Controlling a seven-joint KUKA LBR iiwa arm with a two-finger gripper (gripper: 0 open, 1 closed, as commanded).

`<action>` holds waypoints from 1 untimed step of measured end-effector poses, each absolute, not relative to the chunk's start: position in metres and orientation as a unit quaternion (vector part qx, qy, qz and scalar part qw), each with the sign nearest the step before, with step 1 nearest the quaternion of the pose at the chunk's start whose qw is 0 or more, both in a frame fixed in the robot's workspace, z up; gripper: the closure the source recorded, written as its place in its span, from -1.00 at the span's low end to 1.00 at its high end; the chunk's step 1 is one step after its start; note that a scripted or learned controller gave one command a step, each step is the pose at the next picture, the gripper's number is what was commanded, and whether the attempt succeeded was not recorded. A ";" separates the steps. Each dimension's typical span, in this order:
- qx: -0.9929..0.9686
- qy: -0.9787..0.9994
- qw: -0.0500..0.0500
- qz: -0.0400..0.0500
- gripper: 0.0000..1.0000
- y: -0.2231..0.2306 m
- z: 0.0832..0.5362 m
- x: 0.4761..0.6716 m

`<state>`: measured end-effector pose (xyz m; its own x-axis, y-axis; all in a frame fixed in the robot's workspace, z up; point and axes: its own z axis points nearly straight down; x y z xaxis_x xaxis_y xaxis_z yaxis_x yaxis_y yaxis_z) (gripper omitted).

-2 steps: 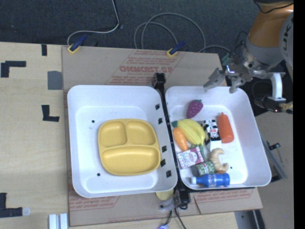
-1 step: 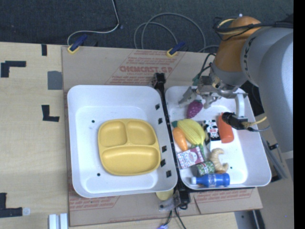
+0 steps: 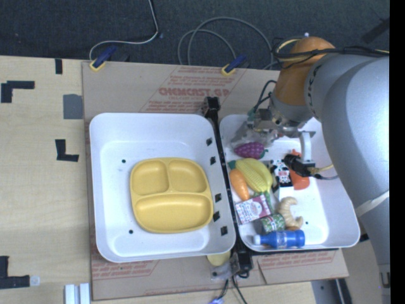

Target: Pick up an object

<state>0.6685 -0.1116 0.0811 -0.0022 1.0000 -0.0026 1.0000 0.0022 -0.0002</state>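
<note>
My gripper hangs over the far left part of the right bin, under the orange wrist band. Just in front of it lies a purple bunch of grapes; I cannot tell whether they touch. Closer to the front lie a yellow corn cob, an orange carrot, a pink carton, a green can, a beige croissant and a blue bottle. A red piece and a small black-and-white item sit to the right of the corn.
The left bin holds a yellow divided plate. The grey arm covers the right bin's far right side. Cables loop behind the bins, and blue clips hold the cardboard sheet.
</note>
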 end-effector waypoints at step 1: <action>0.707 0.707 0.002 0.000 -1.00 -0.108 0.086 0.644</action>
